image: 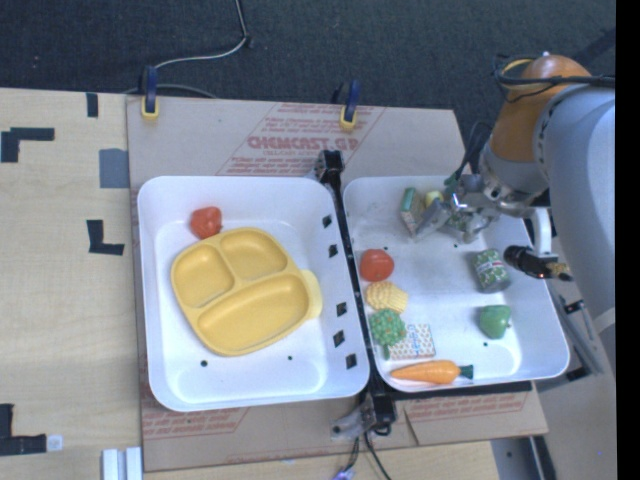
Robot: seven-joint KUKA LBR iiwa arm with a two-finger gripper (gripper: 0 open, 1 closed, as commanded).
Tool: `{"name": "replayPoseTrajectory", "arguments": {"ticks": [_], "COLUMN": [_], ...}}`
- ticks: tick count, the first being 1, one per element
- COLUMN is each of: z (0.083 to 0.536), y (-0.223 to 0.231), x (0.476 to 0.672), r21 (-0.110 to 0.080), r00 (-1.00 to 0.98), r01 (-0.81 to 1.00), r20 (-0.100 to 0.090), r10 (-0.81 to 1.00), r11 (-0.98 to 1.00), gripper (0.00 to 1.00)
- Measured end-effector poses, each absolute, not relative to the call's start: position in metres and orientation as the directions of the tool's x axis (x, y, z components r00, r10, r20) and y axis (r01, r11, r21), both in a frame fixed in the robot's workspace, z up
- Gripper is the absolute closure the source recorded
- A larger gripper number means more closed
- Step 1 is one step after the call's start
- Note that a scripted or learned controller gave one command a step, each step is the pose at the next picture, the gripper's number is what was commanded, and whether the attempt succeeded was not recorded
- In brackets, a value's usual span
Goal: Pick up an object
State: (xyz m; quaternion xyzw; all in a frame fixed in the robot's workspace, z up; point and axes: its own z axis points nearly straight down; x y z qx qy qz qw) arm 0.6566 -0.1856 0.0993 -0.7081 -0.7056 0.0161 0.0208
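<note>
The gripper (pixel 432 215) is hanging over the far part of the right-hand bin (pixel 445 340), its two fingers (pixel 424 222) slanting down toward the bin floor with a narrow gap showing between them; nothing can be seen lying between them. A small green can (pixel 408 202) is standing just beside the fingertips on their left, and whether it is touching them cannot be told. A yellowish item is sitting right at the gripper's head, too blurred to name.

Behind the gripper, the grey arm (pixel 580 168) with its orange band (pixel 530 108) is reaching in from the right, covering that bin's far right corner.

Across the rest of the right-hand bin, loose objects are lying apart from the gripper: a red tomato (pixel 376 264) near the divider, a yellow corn cob (pixel 386 296) just in front of it, a green broccoli (pixel 386 326) next, touching a small patterned card (pixel 414 342), and an orange carrot (pixel 428 372) along the near wall. A green patterned can (pixel 489 269) and a green pepper (pixel 494 319) are resting toward the right side.

In the left-hand bin (pixel 165 358), a yellow divided plate (pixel 244 290) is lying flat, with a small red fruit (pixel 206 221) just beyond its far rim. Both bins are sitting on a cardboard sheet (pixel 290 138) held by two clamps (pixel 149 96).
</note>
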Motion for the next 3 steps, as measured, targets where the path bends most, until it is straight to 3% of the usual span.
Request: {"name": "replayPoseTrajectory", "arguments": {"ticks": [2,3], "z": [0.092,0.086], "y": [-0.117,-0.096], "x": [0.656,0.588], "r21": [-0.059,0.000], "r00": [0.010,0.000], "r01": [0.998,1.000], "r20": [-0.007,-0.001], "r10": [1.000,1.000], "r11": [-0.010,0.000], "gripper": [0.00,0.00]}}
